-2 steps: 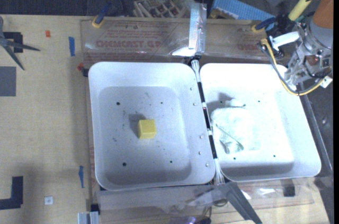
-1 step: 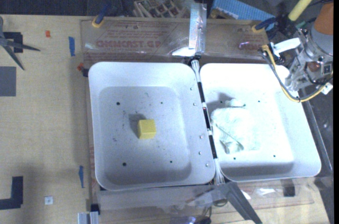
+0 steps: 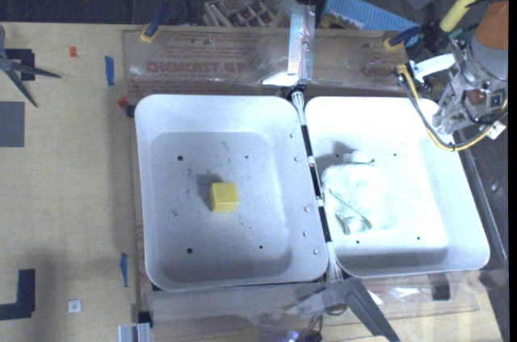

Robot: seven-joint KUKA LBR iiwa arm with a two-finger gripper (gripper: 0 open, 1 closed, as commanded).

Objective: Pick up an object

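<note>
camera view looks down on the desk with two white bins. in the left bin, near the middle of its floor, lies a small yellow block, alone and nearly square, so no long axis matters. the right bin holds a pale crumpled thing, hard to identify. the tool hangs at the far right, over the upper right rim of the right bin, wrist tilted. the block lies far to its left and lower. whether the tool is apart or together, i cannot tell.
</note>
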